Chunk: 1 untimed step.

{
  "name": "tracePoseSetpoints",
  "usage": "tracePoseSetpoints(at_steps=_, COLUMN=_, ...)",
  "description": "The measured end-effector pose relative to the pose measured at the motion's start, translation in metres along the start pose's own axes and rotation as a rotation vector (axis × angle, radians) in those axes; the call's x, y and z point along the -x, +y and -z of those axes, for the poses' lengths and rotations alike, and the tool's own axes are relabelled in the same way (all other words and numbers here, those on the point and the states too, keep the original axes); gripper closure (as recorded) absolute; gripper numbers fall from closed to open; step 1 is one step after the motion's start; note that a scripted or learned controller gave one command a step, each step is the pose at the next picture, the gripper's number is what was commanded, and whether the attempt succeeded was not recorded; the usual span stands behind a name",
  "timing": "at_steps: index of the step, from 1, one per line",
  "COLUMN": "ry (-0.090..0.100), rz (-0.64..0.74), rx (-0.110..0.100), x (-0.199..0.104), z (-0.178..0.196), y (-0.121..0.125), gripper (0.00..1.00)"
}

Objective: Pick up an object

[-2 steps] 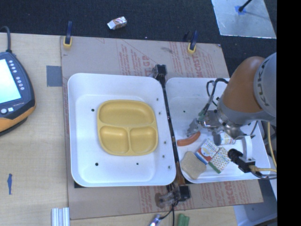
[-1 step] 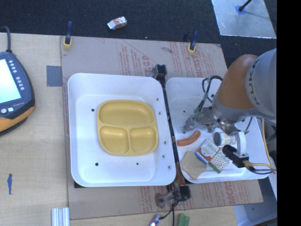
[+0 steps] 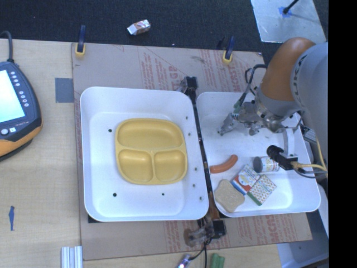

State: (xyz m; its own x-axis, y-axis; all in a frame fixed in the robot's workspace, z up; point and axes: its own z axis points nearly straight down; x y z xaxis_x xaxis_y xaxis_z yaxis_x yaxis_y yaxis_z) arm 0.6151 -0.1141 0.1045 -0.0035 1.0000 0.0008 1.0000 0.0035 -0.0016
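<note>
Left bin (image 3: pixel 92 149): one yellow divided plate (image 3: pixel 150 150), lying flat in the middle. Stiff, probably light plastic, but wide and low, so rim edges are the only pinch point. Poor candidate.

Right bin (image 3: pixel 215 108): candidates cluster in the front half.
- Sausage (image 3: pixel 223 163), just right of the divider. Small, rounded, likely rubbery or smooth toy plastic and may roll or squirt out. Pinch across the short axis at mid-length.
- Tan bread-slice piece (image 3: pixel 229 195), at the front corner, flat. Probably light; low profile, so take it by opposite edges.
- Small printed box (image 3: pixel 255 186), touching the bread slice's right side. Light card, crushable; squeeze the long sides gently.
- Small can (image 3: pixel 266 164), on its side, above the box. Stiff, slick, will roll; grip across the cylinder.

Claw (image 3: pixel 231 123) sits over the bin's bare rear part, well apart from all items, pinching nothing. Can't tell whether it's spread or closed: too cluttered.

Best bet, in my judgement: sausage or can.
</note>
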Motion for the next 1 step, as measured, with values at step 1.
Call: tracePoseSetpoints(at_steps=1, ry=-0.001, rz=-0.002, rx=0.000, x=0.0692, z=0.0049, y=0.0408, gripper=0.00)
